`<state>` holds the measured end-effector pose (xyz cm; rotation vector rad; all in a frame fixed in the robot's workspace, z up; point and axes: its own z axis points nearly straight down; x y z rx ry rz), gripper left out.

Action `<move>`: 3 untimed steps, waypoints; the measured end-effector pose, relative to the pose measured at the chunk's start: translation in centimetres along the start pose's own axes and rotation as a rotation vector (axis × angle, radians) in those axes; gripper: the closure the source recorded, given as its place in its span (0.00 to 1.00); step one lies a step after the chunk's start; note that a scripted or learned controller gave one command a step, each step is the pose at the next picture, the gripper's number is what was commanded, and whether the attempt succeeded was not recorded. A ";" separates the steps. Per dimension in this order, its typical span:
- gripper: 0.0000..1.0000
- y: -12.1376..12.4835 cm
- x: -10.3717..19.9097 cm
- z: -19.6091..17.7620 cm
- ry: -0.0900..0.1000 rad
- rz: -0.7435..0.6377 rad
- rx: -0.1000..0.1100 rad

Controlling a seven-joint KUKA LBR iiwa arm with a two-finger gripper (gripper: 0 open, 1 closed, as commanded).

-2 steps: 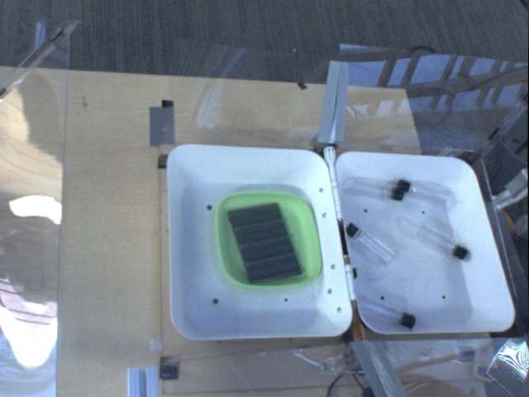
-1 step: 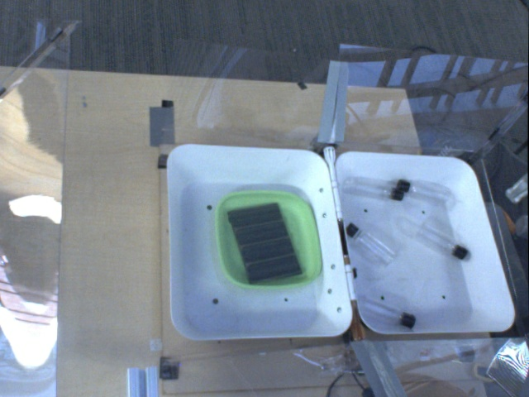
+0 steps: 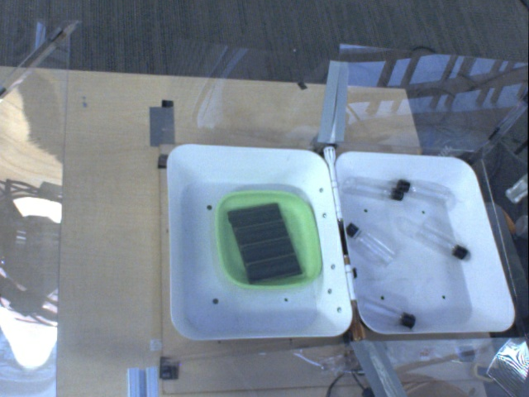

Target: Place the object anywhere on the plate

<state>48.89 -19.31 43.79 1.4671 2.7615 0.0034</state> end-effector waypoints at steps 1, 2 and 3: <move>0.00 -0.7 -0.9 0.0 -0.001 -0.301 0.000; 0.00 -0.7 -1.0 0.0 0.001 -0.711 0.000; 0.00 -0.7 -1.0 0.0 0.001 -1.073 -0.001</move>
